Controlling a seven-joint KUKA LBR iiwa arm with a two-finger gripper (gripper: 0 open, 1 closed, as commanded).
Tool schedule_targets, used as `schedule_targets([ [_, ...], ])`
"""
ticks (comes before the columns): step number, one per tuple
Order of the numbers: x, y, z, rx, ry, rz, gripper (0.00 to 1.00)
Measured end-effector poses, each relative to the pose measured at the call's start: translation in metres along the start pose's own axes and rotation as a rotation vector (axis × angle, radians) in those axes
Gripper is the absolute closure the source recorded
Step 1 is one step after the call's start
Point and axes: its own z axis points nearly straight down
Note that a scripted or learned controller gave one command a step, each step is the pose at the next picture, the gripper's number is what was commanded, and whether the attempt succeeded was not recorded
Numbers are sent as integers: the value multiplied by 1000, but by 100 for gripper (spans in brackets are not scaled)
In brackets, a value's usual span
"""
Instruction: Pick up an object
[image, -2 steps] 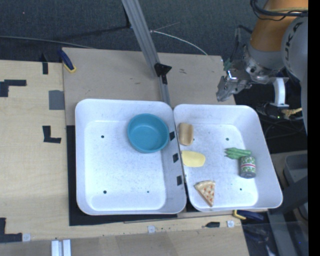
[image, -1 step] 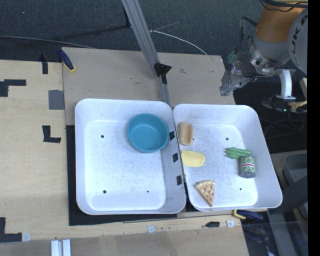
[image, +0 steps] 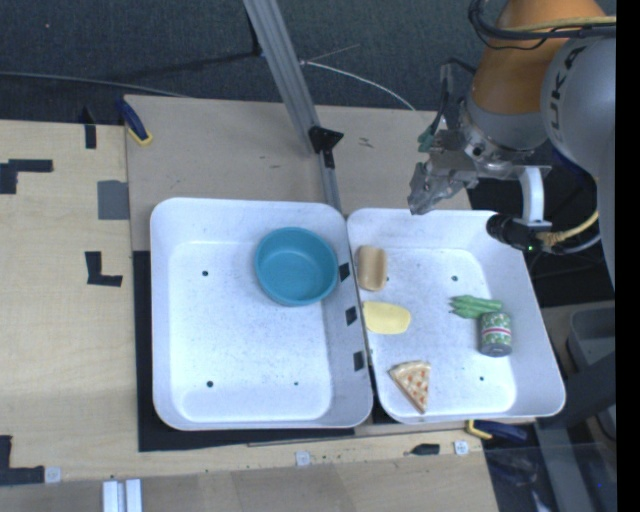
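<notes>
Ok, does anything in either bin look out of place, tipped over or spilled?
Nothing stands out. The blue bowl sits upright in the left bin. The bread roll, yellow piece, pizza slice, green vegetable and small can lie apart in the right bin, with no spill visible.

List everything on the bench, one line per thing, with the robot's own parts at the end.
bins: 2, white, side by side on the bench
bowl: 1, blue, left bin, upper right part
bread roll: 1, tan, right bin, by its left wall
yellow piece: 1, yellow, right bin, below the roll
pizza slice: 1, tan and orange, right bin, near front
green vegetable: 1, green, right bin, right side
can: 1, green label, touching the vegetable's lower side
arm: 1, grey with orange band, upper right
gripper: 1, dark, above right bin's back edge
</notes>
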Motion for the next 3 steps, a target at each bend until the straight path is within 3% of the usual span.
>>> schedule_targets([
  [3,136,-73,45,1,-1,-1,100],
])
